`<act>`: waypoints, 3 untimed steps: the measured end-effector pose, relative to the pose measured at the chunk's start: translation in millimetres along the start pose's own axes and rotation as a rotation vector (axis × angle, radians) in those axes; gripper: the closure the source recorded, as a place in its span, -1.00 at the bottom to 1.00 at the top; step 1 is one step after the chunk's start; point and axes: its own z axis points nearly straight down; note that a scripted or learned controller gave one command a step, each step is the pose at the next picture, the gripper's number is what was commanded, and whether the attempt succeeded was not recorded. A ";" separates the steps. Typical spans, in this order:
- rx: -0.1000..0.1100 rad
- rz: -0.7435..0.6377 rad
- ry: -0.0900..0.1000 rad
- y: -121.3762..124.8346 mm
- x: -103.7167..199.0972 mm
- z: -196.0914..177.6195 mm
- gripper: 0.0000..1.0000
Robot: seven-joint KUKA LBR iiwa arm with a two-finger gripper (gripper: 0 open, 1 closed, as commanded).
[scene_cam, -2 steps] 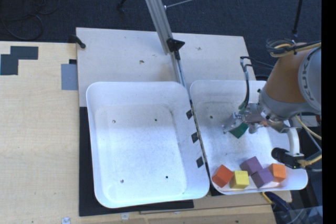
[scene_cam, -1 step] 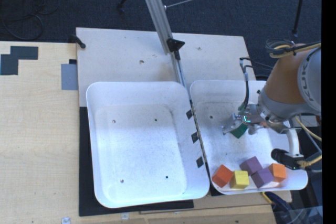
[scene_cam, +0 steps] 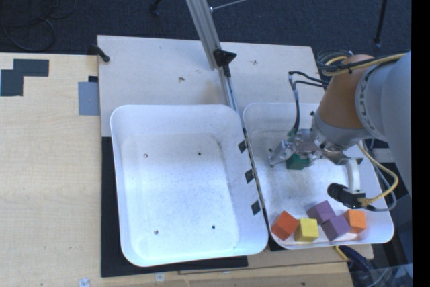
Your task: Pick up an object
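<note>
Gripper [scene_cam: 293, 156] is low over the middle of the right bin [scene_cam: 269, 119], with a green block [scene_cam: 296, 161] right at its tip; can't tell if it's actually gripped. Other blocks (orange [scene_cam: 285, 224], yellow [scene_cam: 308, 230], two purple [scene_cam: 322, 211], small orange [scene_cam: 357, 219]) sit clustered along the bin's near edge.
</note>
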 end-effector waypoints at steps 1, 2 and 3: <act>0.003 -0.004 0.001 -1.1 -0.1 -10.6 1.00; 0.004 -0.006 0.001 -1.3 0.2 -10.0 -1.00; -0.009 -0.004 0.004 58.4 65.5 -105.6 -1.00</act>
